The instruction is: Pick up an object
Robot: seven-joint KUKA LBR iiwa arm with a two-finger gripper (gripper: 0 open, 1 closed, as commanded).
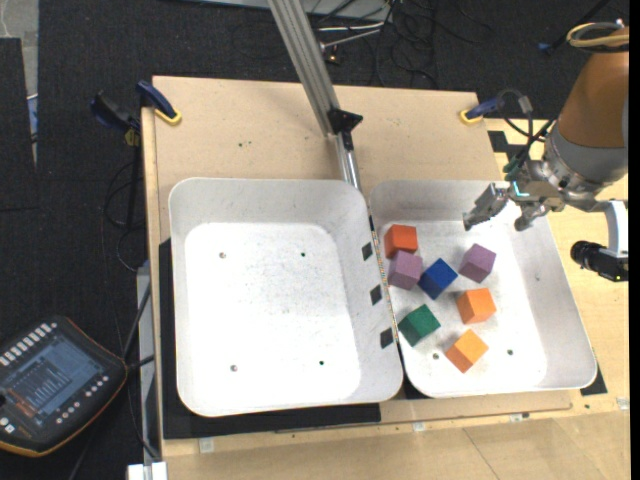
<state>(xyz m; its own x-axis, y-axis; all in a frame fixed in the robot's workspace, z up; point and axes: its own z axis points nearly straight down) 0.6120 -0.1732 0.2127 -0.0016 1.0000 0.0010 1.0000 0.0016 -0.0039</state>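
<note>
Nearest the camera, the right bin holds seven small blocks in its left half. At its far right, the claw hovers spread open, gripping nothing. One purple block lies just nearer and left of it.

Bench top: pale tan board on dark floor. Blue-and-yellow clamps at rear corners. Loose cables (beyond the rear edge); teach pendant lower left.

Seven blocks lie clustered in the right bin, beside the left bin.
</note>
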